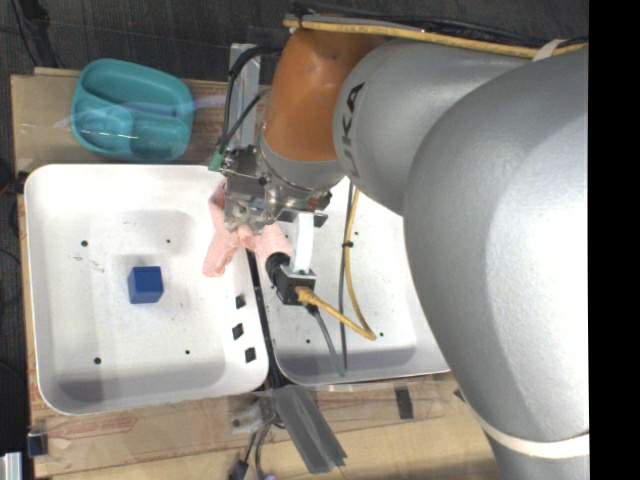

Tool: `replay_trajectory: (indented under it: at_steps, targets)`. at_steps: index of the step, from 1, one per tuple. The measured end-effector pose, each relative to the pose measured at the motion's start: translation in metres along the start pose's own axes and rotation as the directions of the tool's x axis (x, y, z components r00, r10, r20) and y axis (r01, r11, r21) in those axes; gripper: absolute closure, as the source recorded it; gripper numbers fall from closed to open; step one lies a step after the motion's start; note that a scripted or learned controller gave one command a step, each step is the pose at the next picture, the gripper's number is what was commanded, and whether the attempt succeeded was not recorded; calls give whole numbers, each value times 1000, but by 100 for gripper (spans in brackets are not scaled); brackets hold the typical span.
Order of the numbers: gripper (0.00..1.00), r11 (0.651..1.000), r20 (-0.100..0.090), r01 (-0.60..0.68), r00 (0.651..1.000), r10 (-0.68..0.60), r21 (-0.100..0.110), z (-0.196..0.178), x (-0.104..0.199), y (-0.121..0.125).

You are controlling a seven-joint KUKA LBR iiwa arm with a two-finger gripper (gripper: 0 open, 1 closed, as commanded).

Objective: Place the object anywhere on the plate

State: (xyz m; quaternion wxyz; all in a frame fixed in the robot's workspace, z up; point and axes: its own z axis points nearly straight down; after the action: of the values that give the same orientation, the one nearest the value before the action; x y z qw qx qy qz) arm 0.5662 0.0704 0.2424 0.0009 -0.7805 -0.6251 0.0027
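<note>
A small blue cube (146,284) rests on the floor of the left white bin (110,363), left of its middle. A pink, plate-like thing (220,251) lies at the left bin's right edge, by the wall between the two bins. Its upper part is hidden under the arm's wrist. My gripper (248,216) hangs right over that pink thing, far to the right of the cube. The wrist body and the orange band (305,98) block the view of its tips.
A teal plastic container (132,108) sits on the bench beyond the left bin's far left corner. The right bin (390,303) is largely covered by the big grey arm. A yellow cable (335,320) and a black connector (283,278) dangle over it.
</note>
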Motion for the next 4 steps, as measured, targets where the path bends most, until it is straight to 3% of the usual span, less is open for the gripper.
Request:
replay_trajectory:
  at_steps: [1,2,3,4]
  targets:
    - [100,998,2,-64,998,64,6,94,40,-8]
    - [100,992,-1,128,992,-128,2,54,26,56]
    - [100,998,1,68,998,-68,2,21,80,7]
    - [100,989,-10,-149,989,149,-17,118,115,-23]
